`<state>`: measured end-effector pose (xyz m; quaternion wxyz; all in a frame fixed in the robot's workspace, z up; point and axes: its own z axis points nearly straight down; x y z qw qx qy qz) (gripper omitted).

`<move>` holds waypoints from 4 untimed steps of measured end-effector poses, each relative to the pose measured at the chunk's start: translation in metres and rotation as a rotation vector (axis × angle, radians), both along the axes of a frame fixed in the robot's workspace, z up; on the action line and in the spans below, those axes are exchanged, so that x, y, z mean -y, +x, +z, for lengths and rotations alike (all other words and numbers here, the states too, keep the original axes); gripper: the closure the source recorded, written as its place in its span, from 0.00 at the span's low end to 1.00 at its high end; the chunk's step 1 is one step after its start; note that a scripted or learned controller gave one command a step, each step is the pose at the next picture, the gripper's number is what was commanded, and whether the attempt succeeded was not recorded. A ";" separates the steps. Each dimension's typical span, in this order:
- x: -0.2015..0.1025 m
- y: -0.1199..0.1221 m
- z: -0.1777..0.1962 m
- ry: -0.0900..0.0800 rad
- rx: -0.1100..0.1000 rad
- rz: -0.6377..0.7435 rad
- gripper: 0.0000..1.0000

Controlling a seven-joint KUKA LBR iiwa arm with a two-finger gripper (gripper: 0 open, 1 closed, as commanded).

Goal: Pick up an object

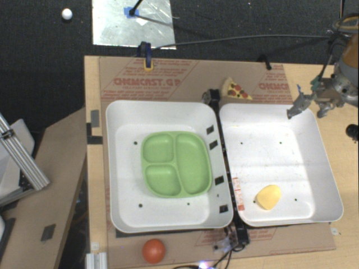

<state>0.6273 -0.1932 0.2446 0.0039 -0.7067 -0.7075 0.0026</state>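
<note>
- The jaws [309, 104] hang over the far right corner of the right bin [303, 144], at the view's right edge, and they stand open with nothing between them.
- The two fingers [296, 107] are spread apart, one over the bin's far rim and the other just beyond the bin's right side.
- The grey arm [346, 77] comes in from the right, with cables running along the top of it.
- A yellow object [268, 196] lies in the near part of the right bin, well apart from the jaws.
- A green tray [175, 163] with three compartments lies flat in the middle of the left bin [123, 150].
- The two bins sit side by side on the table [185, 74], joined by black clips along the seam.
- A toy pizza slice [236, 89] lies on the table just behind the seam between the bins.
- A red ball [153, 250] rests on the table in front of the left bin.
- A small white ball [67, 14] lies on the dark floor at far left.
</note>
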 end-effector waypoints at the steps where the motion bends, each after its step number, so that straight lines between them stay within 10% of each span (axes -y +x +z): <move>1: -0.001 0.002 0.007 -0.003 0.012 0.003 0.00; 4: 0.012 -0.011 -0.147 -0.002 0.007 0.000 0.00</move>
